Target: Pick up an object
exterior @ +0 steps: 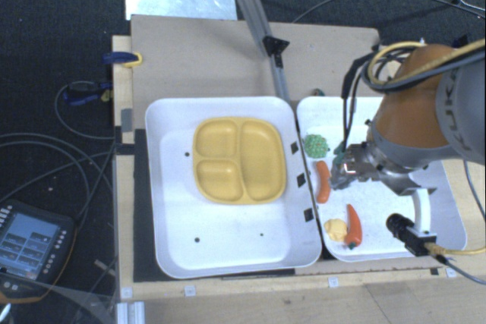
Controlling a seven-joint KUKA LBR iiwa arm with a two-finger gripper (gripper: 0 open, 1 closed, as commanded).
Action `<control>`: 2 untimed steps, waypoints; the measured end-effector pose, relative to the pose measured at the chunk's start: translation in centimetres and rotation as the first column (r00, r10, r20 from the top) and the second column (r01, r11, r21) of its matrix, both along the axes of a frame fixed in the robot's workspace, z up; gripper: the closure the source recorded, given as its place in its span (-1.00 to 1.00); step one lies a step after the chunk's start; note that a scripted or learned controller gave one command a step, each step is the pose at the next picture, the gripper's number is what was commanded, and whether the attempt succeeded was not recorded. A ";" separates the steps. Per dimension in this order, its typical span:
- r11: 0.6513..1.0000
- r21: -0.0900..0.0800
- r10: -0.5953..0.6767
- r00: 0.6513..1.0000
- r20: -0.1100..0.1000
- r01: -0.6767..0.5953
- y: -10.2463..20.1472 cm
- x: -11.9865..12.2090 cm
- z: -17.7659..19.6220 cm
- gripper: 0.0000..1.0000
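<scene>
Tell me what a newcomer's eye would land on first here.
The yellow divided plate in the middle of the left bin stands out first. Next comes the grey and orange arm reaching over the right bin, where broccoli, a sausage and a carrot lie near its left side.

A KUKA arm [448, 106] of rounded grey casings, with a broad glossy orange band [410, 110] above the wrist. White lettering runs down the grey shell at the right. Black and yellow cables [380, 64] loop over the orange section. Below it sits a silvery metal wrist block, a white bracket and a black cylindrical fitting [406, 233].
</scene>
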State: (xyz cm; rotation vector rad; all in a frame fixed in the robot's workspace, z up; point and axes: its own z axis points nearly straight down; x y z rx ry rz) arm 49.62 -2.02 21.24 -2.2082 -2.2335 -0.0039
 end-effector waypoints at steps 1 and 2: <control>1.000 0.001 0.001 1.000 0.001 -0.001 5.7 0.7 1.3 1.00; 1.000 0.000 0.000 1.000 -0.002 0.000 11.1 0.0 0.6 1.00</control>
